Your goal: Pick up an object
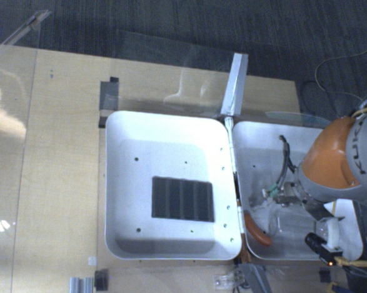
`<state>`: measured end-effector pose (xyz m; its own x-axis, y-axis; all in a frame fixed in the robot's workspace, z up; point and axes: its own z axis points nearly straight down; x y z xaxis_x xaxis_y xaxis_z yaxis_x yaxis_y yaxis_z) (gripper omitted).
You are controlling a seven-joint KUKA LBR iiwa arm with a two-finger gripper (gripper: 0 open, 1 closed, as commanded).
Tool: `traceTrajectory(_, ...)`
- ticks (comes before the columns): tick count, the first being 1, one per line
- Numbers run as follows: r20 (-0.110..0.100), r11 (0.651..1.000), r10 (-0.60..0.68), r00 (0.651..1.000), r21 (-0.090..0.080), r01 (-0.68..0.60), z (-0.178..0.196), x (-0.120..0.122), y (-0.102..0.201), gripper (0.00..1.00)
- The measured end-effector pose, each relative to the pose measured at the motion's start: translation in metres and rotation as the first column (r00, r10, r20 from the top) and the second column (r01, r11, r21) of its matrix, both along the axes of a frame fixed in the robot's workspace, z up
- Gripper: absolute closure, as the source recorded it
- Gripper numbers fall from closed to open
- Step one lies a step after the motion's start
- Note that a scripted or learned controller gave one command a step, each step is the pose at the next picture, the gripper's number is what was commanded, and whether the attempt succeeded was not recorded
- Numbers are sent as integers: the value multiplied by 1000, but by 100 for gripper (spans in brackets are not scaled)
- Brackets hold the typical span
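Camera view, single entry. Arm (333, 156): grey with an orange band, reaching in from the right and bent down over the right bin (258, 155). Gripper (278, 206): low inside that bin, near its middle. Its state, released or clenched, cannot be told from this slant, and nothing is seen held in it. Item one, the likeliest candidate: a red-brown curved object (256, 233), lying just beside the gripper, off to its lower left in the picture and apart from it. It sits tucked into the bin's near left corner, against the wall shared with the left bin (165, 144). Its long axis runs from upper left to lower right and bows along the corner, so it lies slantwise to the bin's sides. Judged from this, the coming move turns on a short shift toward that corner and a wrist turn that sets the grasp across the bowed axis rather than along it. The closeness of the wall leaves little room on the object's left side, which could spoil the try. Item two: a dark ribbed panel (183, 199), flat on the floor of the left bin, well apart from the gripper and directly to its left beyond the shared wall. It is the farther choice, and whether it is a loose thing cannot be told.
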<state>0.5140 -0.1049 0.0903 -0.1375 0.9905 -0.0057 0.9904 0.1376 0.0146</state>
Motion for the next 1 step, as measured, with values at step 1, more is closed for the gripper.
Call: traceTrajectory(1,-1,1000,17,1000,2,-17,-1,84,5,0)
